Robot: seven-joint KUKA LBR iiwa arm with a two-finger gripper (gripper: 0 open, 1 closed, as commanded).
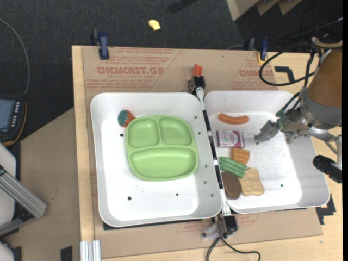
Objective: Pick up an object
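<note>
A robotics lab: clamped bench board (163,64), loose cables (283,64), grey carpet (43,15).

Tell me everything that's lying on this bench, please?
Bins: two, white, side by side.
Divided plate: one, green, left bin.
Small ball-like toy: one, red and teal, left bin, by the plate.
Sausage: one, orange-red, right bin.
Small packet: one, pink and white, right bin.
Toy food pieces: four, orange, green, brown, tan, right bin.
Clamps: two, blue, bench's far edge.
Gripper: one, grey, over right bin.
</note>
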